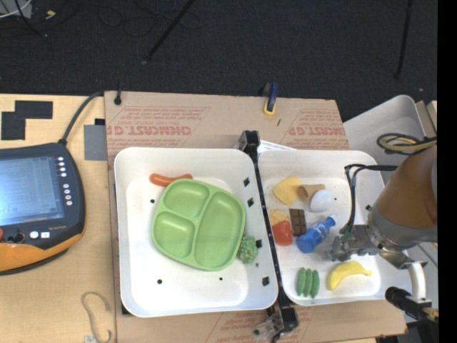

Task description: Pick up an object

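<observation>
1 banana, 1 blue bottle, 1 green plate — tool grip unclear.

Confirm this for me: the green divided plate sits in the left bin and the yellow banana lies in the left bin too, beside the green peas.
Not quite. The camera view shows the banana in the right bin, not the left. The rest holds: the green divided plate sits in the left bin, and the banana lies beside the green peas.
</observation>
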Controlling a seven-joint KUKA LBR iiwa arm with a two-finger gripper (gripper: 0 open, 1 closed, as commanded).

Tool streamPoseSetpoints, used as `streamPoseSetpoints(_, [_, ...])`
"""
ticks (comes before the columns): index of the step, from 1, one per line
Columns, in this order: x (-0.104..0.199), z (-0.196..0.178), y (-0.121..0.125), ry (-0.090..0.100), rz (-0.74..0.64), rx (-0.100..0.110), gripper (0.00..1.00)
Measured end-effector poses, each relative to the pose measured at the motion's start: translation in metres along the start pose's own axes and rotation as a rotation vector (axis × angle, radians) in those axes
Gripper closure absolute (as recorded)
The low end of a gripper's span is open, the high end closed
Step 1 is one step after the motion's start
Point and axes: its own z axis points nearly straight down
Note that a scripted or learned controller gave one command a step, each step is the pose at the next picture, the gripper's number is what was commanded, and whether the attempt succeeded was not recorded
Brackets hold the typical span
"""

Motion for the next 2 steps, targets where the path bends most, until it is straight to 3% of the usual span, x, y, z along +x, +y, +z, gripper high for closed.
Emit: streamPoseSetpoints(2, [-0.011,-0.106,-0.001,-0.004,-0.005,-0.008,1.0])
